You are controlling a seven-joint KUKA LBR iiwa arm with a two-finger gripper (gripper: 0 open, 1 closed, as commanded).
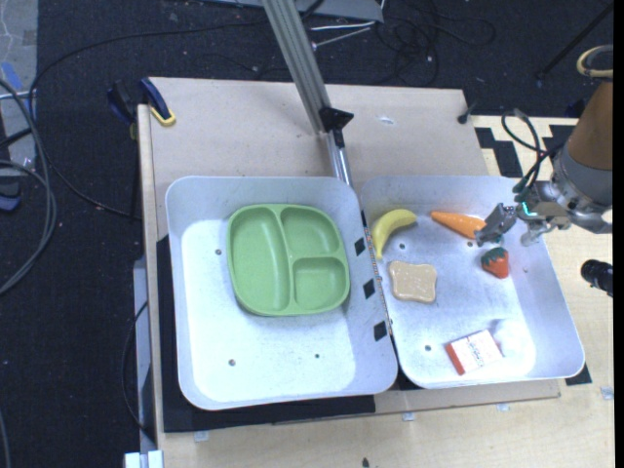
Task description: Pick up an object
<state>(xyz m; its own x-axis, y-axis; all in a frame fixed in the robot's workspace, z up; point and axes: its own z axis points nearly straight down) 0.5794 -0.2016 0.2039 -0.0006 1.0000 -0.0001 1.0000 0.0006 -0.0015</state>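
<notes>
Camera view, right bin [546, 300]: five loose items, any one a candidate for the pick.

Strawberry [496, 261]: small, red with a green cap, middle right of the frame. Nearest item to the tool [502, 224], lying just below it and a touch toward the lower left.

Carrot [458, 223]: orange, long axis running roughly left to right across the frame, thick end toward the tool. It lies just left of the tool, close enough that I cannot tell whether they touch.

Tool: metal fingers at the end of the arm [590, 164], reaching in from the right edge. Nothing seen between the fingers; whether they stand apart or together cannot be told at this size.

Banana [390, 227]: yellow, curved, near the bin's upper left corner, well apart from the tool.

Bread slice [413, 282]: tan, flat, below the banana.

Box [475, 350]: small, red and white, lower part of the bin.

Left bin [210, 359]: holds a green plate [290, 259] with three compartments.

Table [244, 130]: bare wood above both bins.

Judgement: the strawberry or the carrot suits best, both being only a short move away.
</notes>
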